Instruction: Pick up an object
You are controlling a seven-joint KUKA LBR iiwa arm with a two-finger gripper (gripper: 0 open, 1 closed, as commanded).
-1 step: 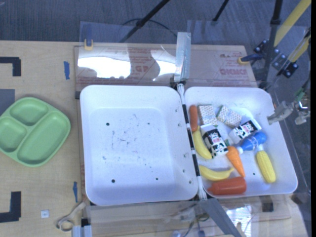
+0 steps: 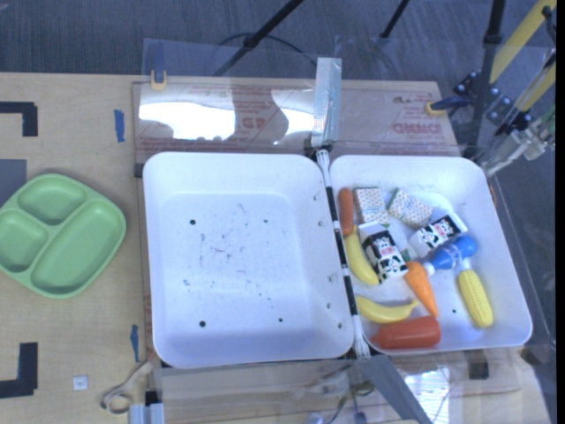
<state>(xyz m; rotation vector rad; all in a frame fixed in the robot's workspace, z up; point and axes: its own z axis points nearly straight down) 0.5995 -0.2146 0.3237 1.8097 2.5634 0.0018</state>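
Wooden bench, two white bins; my gripper's state I cannot tell. I'd go for the corn cob [image 2: 475, 297] in the right bin [image 2: 510, 276] — light, stiff, slightly slick plastic — pinched across its middle.

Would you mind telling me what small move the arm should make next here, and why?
Probably bring the arm in from the right to hover above the right bin, lining up over the corn cob. All the toy food is crowded in that bin, and the corn lies a little apart near the right wall, while the carrot and bananas touch or overlap neighbours, so it looks the easiest grasp.
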